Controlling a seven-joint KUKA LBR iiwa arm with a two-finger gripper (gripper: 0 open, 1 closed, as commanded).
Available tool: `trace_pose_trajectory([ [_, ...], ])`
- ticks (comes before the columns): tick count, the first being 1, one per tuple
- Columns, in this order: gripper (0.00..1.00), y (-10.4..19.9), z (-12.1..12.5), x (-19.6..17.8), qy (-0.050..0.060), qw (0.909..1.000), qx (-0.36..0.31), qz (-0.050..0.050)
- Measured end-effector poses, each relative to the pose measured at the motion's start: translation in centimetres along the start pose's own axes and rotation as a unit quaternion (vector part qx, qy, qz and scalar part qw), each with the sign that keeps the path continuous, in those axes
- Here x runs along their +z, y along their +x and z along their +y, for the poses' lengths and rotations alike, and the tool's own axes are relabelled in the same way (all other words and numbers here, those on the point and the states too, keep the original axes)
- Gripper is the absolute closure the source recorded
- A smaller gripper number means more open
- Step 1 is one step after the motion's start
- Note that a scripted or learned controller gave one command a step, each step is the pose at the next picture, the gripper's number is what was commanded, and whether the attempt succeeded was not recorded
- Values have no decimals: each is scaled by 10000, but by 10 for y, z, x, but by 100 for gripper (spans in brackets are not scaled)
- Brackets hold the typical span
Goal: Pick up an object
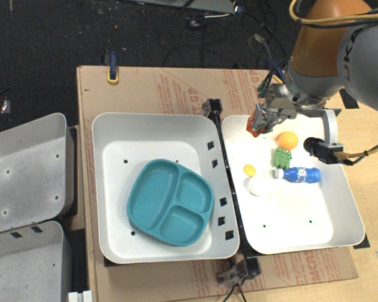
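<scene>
So we've got two white bins sitting side by side on the desk (151, 83). Nearest to us, the left bin (113, 244) holds one teal divided plate (170, 201) with three compartments, lying flat and a bit skewed.

The right bin (302, 231) has its front half bare, and the small stuff is bunched toward the back: one white round piece (256, 187), one little yellow item (249, 170) just behind it, one blue bottle (300, 175) lying on its side, one green object (281, 157) touching the bottle's cap end, and one orange ball (287, 140) right behind the green one. That's five small things by our count.

At the far edge of that bin, the end effector (258, 126) hangs over the rim with something red-orange at its tips. We honestly can't tell if it's pinching that or what the fingers are doing.
</scene>
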State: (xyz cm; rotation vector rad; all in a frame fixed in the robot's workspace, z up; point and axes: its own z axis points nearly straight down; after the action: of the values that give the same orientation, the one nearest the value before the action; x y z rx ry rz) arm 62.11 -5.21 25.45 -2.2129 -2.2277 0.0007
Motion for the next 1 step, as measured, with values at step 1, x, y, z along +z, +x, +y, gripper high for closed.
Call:
trace_pose_trajectory([
  [1, 100, 52, 5, 1, -11, 10000, -3, -3],
])
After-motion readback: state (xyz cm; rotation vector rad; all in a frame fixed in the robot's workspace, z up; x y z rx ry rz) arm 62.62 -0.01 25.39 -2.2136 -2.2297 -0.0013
